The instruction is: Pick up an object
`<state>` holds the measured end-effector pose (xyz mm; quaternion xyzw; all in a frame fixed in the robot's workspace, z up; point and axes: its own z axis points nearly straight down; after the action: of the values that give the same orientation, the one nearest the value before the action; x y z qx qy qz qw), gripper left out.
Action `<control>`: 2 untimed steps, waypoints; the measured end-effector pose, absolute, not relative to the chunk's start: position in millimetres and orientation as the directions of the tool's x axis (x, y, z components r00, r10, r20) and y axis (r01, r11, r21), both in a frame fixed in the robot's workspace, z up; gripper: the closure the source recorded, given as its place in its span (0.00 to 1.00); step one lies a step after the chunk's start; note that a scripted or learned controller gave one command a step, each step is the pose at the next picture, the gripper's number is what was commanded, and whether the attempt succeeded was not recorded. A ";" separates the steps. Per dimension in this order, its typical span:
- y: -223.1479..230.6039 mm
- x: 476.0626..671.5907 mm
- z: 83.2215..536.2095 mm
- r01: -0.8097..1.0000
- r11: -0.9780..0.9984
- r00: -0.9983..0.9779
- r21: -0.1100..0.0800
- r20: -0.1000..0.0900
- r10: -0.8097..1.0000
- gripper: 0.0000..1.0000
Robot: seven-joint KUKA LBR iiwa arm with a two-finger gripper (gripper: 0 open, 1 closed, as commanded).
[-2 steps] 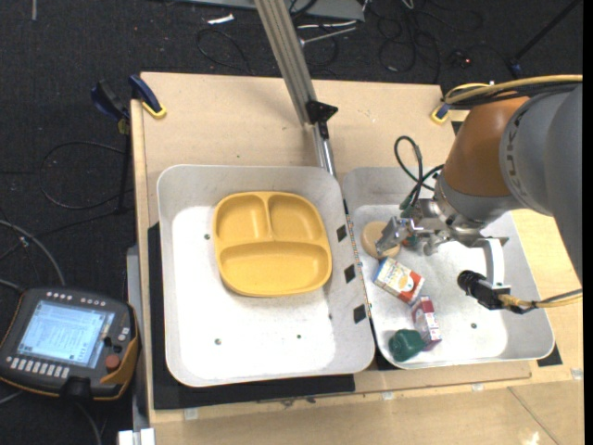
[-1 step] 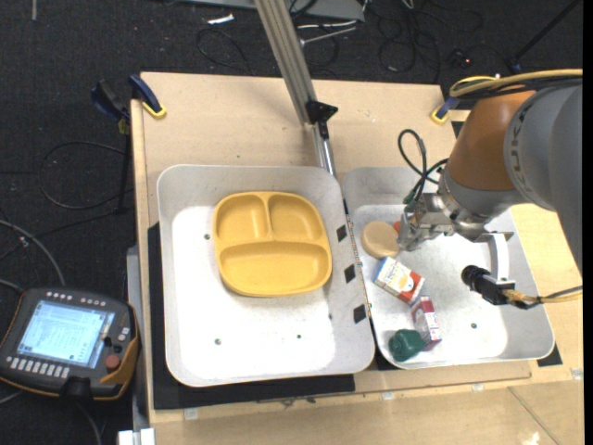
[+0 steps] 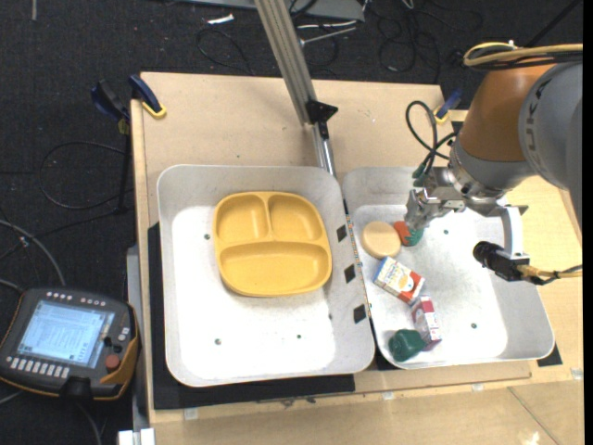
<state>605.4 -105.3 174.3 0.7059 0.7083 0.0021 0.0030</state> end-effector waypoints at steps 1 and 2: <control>-111.8 613.9 223.4 1.000 0.003 -0.003 0.007 -0.002 1.000 1.00; -111.7 614.8 239.0 1.000 0.003 -0.003 0.004 -0.001 1.000 1.00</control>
<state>614.8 -111.7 239.0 0.7062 0.7080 0.0010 0.0016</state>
